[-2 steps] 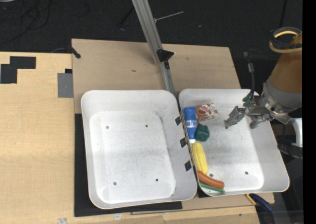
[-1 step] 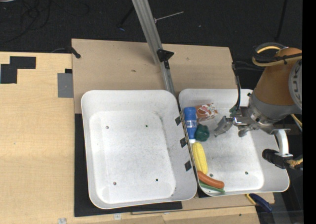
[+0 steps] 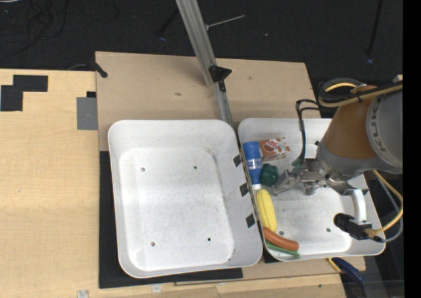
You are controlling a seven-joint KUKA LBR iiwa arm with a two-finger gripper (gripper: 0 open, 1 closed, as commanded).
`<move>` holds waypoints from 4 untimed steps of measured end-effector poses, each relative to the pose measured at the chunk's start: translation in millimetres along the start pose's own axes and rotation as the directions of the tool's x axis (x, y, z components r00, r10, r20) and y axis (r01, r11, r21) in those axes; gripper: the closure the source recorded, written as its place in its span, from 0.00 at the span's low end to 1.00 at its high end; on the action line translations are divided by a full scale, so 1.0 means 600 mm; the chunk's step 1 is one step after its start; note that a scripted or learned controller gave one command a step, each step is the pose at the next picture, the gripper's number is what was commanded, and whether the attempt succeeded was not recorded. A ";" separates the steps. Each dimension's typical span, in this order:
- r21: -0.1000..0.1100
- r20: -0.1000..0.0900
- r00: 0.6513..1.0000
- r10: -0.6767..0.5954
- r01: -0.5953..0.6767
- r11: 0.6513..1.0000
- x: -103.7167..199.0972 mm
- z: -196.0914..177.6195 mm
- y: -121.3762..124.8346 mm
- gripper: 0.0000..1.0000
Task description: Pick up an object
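Observation:
The right bin [image 3: 318,225] holds a blue tube [image 3: 249,158], a red and white packet [image 3: 275,148], a dark green object [image 3: 268,174], a yellow corn cob [image 3: 266,208] and an orange-red sausage-like piece [image 3: 283,243], all lined up along its left wall. My gripper [image 3: 291,181] is low inside this bin, just right of the green object and above the bin's bare middle. The wrist hides the far-right part of the bin. Nothing shows held in the gripper.
The left bin [image 3: 176,199] lies beside the right one, their rims meeting near the corn. A slanted aluminium rail [image 3: 197,33] rises behind the bins. Cables and a black fitting [image 3: 352,225] hang off the arm at the right bin's right edge.

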State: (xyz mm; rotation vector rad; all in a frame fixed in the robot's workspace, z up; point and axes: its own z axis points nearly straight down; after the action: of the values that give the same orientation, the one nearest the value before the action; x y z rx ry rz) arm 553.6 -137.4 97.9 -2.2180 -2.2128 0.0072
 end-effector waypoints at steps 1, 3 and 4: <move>-0.005 0.002 1.000 0.010 -0.010 1.000 -0.004 -0.022 0.001 1.00; -0.012 0.004 1.000 0.010 -0.010 1.000 -0.025 -0.177 -0.007 1.00; -0.010 0.003 1.000 -0.001 0.001 1.000 -0.027 -0.228 -0.006 1.00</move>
State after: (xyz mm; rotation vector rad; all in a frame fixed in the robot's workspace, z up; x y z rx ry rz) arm 550.9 -153.9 234.9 -2.2236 -2.2206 -0.0009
